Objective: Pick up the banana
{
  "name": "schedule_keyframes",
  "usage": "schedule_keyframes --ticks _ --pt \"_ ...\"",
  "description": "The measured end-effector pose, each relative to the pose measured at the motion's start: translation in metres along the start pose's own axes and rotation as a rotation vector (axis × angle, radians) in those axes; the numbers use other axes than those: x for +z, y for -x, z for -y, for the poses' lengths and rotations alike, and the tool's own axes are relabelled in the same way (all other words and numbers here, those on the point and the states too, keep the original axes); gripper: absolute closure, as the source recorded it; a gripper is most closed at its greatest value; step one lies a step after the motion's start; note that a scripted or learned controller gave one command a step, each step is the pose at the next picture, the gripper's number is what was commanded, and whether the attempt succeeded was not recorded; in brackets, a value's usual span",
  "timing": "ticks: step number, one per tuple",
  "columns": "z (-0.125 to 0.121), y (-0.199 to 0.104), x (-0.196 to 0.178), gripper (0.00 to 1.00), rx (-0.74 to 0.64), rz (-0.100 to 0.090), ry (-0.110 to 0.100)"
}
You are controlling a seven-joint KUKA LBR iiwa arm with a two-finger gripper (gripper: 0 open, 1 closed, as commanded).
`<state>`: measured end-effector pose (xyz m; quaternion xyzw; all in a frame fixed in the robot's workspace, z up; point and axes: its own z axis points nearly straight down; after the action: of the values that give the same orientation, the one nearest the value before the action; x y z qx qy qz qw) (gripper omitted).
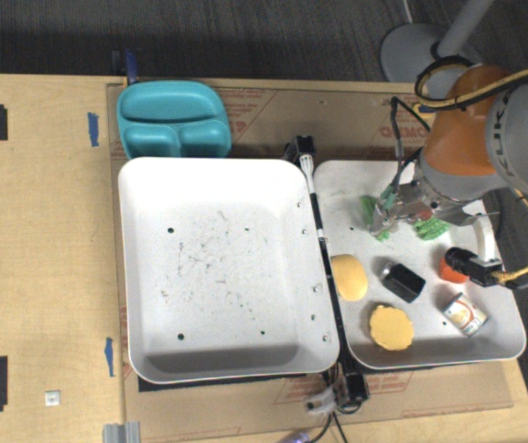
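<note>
Two yellow things lie in the right bin (509, 344). One is stubby and rounded (348, 277), next to the bin's left wall. The other is flatter and round (390, 328), near the front. Neither shows a clear long banana shape, so I cannot tell which is the banana. My gripper (396, 209) hangs low over the back of the right bin, right above a green thing (376, 217). It is well behind both yellow things and touches neither.
Also in the right bin are a black block (402, 281), a second green piece (431, 229), a small orange-red thing (450, 268) and a small labelled can (464, 316). The left bin (218, 266) sits beside it. A teal tray (173, 118) stands behind the left bin.
</note>
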<state>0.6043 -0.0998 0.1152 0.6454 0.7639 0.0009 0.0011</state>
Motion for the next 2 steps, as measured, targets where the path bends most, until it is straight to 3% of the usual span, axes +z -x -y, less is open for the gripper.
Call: schedule_keyframes --ticks 1,2 --pt "-0.0008 -0.0001 -0.0101 1.0 0.0 0.001 0.003" --pt "-0.0007 -0.0001 -0.0101 0.0 0.0 0.001 0.002"
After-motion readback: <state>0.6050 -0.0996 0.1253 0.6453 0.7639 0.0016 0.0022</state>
